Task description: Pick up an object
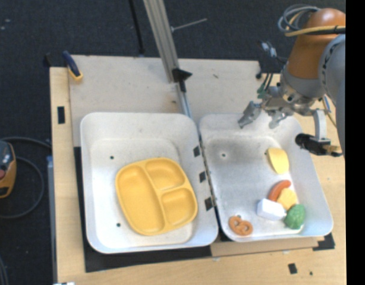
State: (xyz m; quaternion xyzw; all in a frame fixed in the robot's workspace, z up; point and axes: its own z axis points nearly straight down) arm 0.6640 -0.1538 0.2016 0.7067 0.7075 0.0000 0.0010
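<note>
The two white bins [144, 126] are lying side by side, the left one carrying a yellow divided tray [156, 195], far to the left of the gripper [261, 116]. The gripper is hanging over the right bin's far rim, fingers spread with nothing between them. Below them, toward the near right corner, a yellow piece [278, 160], green broccoli [295, 217], a white block [269, 209], a red piece [279, 187] and a pretzel [240, 225] are lying well apart from the fingers.
</note>
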